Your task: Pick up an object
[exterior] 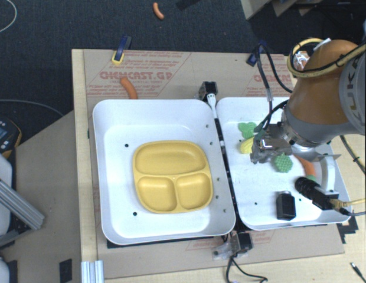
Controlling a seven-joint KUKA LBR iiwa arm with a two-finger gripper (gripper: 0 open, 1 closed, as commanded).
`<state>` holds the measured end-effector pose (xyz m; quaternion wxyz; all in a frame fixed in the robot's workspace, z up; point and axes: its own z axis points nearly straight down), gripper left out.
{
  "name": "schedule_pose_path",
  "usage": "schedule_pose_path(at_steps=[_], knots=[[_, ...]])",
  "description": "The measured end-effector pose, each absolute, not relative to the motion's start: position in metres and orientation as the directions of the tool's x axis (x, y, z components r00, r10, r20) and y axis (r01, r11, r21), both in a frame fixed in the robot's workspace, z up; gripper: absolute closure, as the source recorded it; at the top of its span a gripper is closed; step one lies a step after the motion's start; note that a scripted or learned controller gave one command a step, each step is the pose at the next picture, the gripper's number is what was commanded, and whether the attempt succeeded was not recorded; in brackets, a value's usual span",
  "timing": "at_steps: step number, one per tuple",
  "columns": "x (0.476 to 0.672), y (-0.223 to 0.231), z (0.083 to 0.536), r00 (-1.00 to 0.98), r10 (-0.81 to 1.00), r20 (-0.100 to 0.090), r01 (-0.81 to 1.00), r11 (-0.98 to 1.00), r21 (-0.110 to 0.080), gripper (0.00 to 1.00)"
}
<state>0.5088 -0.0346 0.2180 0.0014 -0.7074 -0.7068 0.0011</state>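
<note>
Right bin point(254, 214), hand point(264, 152) touching yellow piece point(247, 147), green ball point(283, 163) beside

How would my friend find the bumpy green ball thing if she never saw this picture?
Look in the right-hand white bin, where the grey and orange arm reaches in. Just below the end effector sits a small round green toy with a bumpy surface. It is darker and rounder than the leafy light-green piece higher up, and the carrot beside it is orange.
</note>
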Motion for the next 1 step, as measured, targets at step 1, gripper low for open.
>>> schedule_pose_path(at_steps=[1], knots=[[0.5114, -0.0298, 0.2346, -0.001, 1.000, -0.001, 1.000, 0.001, 0.004, 1.00]])
